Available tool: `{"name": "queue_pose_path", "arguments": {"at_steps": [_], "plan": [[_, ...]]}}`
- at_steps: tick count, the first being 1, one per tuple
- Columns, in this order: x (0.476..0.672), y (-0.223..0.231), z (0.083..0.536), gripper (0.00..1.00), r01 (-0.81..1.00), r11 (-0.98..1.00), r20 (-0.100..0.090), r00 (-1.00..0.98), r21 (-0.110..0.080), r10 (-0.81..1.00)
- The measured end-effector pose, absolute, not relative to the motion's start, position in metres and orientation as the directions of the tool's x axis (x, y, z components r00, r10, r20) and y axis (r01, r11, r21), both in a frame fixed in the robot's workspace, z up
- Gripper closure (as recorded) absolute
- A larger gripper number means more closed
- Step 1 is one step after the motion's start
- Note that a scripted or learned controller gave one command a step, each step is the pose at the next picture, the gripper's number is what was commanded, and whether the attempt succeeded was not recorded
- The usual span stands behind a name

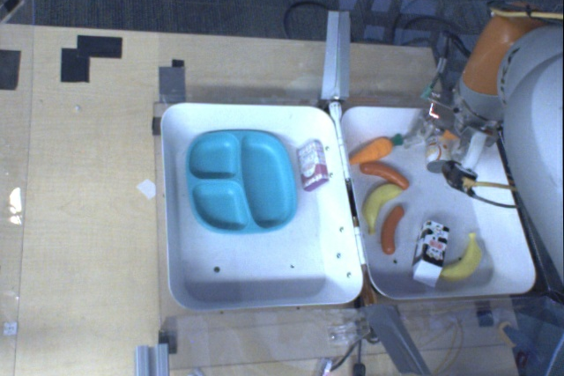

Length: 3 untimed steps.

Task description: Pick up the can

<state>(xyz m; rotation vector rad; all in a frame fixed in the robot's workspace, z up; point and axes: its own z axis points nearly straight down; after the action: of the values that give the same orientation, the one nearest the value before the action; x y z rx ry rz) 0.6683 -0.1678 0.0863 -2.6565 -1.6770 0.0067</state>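
Note:
The can [312, 165], small with a pink and white label, lies on its side in the left bin [256, 282], just right of the blue divided plate [242, 179] and close to the bin's right wall. My gripper [440, 154] hangs over the upper part of the right bin [502, 277], far right of the can and apart from it. Nothing shows in its grasp.
The right bin holds a carrot [371, 149], an orange-red sausage [385, 174], a green-yellow banana [376, 203], a second sausage [391, 229], a cow-patterned carton [431, 252] and a yellow banana [466, 260]. A raised divider [350, 189] separates the bins.

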Motion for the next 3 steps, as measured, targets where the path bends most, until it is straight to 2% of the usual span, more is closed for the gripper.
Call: {"name": "queue_pose_path", "arguments": {"at_steps": [1,2,3], "plan": [[0.672,-0.166,0.100,1.00,0.907,-0.422,-0.001,0.422,0.007,0.907],[0.670,-0.107,0.199,1.00,0.805,-0.594,0.003,0.594,0.006,0.805],[0.669,-0.145,0.147,1.00,0.803,-0.597,0.001,0.597,0.002,0.803]]}}
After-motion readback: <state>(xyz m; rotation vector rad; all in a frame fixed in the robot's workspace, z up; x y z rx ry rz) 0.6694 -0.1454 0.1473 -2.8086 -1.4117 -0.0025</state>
